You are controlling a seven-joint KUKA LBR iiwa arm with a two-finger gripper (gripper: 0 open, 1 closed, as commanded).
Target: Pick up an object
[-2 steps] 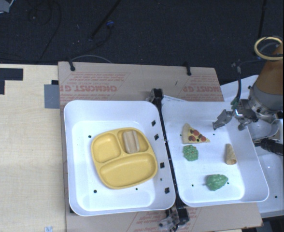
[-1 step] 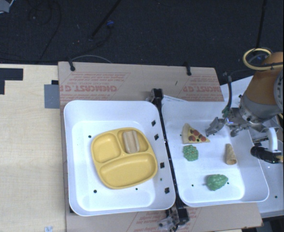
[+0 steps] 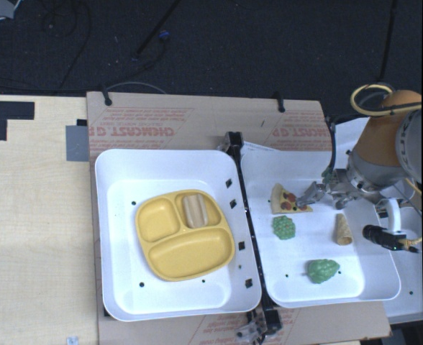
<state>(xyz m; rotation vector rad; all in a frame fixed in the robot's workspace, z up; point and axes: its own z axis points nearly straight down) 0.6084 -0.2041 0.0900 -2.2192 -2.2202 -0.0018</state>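
From my remote feed I saw the arm (image 3: 384, 146) reaching in from the right, orange band above the wrist, w/ the tool (image 3: 314, 192) low over the right bin (image 3: 373, 282), near its back-middle. The tool tip sat just beside the pizza slice (image 3: 286, 200), on its right edge; I couldn't tell whether it touched. Fingers were too small and dark for me to read, so I couldn't tell if the tool was wide, narrow or gripping anything.

Other items in the right bin: a green broccoli piece (image 3: 284, 227) just in front of the pizza slice, a tan cone (image 3: 342, 230) to the right of that, and a second green lump (image 3: 322, 269) near the front wall. All three lay apart from the tool.

Left bin (image 3: 118, 192) held a yellow divided plate (image 3: 186, 254), w/ a tan bread-like piece (image 3: 194, 210) in its back-right compartment. Both bins sat side by side on cardboard (image 3: 197, 121) on the worktop (image 3: 32, 214).
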